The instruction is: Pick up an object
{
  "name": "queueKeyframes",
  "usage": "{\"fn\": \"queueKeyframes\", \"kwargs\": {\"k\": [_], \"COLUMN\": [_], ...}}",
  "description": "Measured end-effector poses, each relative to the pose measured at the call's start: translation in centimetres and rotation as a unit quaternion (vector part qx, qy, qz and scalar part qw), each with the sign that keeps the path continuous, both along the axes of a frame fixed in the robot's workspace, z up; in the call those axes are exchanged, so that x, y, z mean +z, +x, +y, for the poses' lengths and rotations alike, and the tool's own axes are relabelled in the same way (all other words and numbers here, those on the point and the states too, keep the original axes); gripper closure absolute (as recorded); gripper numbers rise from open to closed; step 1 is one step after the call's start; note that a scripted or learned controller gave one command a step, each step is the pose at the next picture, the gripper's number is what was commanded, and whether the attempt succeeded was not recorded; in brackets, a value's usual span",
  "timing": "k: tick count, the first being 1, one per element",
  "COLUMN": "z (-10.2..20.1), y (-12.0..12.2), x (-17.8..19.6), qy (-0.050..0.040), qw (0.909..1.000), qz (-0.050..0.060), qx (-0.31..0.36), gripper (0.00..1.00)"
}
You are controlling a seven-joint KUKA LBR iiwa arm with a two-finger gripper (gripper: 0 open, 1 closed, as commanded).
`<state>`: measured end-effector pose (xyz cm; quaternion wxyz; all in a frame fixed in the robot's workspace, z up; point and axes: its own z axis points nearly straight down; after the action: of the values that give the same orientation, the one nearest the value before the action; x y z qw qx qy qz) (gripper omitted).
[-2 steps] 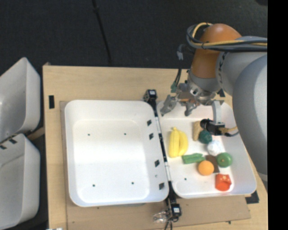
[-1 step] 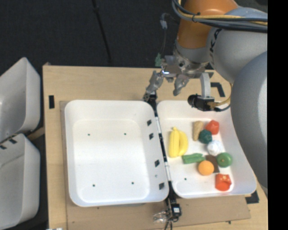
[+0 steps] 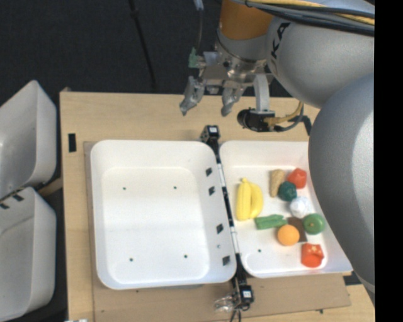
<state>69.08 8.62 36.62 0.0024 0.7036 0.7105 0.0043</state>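
Hanging at the top centre of the frame, the gripper [image 3: 212,100] sits above the far edge of the wooden surface [image 3: 75,207], beyond both bins, with its two fingers [image 3: 191,97] spread apart and nothing between them. The grey arm [image 3: 327,56] with its orange band [image 3: 245,19] fills the upper right of the frame and curves down along the right side.

The left bin [image 3: 151,157] occupies the middle of the frame. The right bin [image 3: 264,267] sits just beside it, their inner rims meeting along a line of small black clips [image 3: 221,217].

All the objects lie in the right bin, clustered toward its right half. A yellow banana [image 3: 248,199] lies nearest the dividing rim, lengthwise up and down the frame. A green pepper-like piece [image 3: 269,221] lies just below and right of it. A tan piece [image 3: 276,182] stands right of the banana's top, with a red piece [image 3: 297,177] beside it and a dark green ball [image 3: 288,191] just below them. A white lump [image 3: 300,205] follows, then a green apple [image 3: 313,223]. An orange [image 3: 288,235] rests lower, near the apple, and a red pepper [image 3: 312,254] lies in the bin's lower right corner.

Two white boxes [image 3: 22,188] stand at the left edge of the frame.
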Motion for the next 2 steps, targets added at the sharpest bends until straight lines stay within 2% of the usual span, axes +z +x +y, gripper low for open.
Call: {"fn": "queueKeyframes", "kwargs": {"k": [1,2], "z": [-0.7,6.3], "y": [0.1,-0.2], "x": [0.7,17.2], "qy": [-0.0033,0.0010], "qw": [1.0000,1.0000], "qz": [0.001,-0.006], "qx": [-0.001,0.000], "gripper": [1.00,1.00]}}
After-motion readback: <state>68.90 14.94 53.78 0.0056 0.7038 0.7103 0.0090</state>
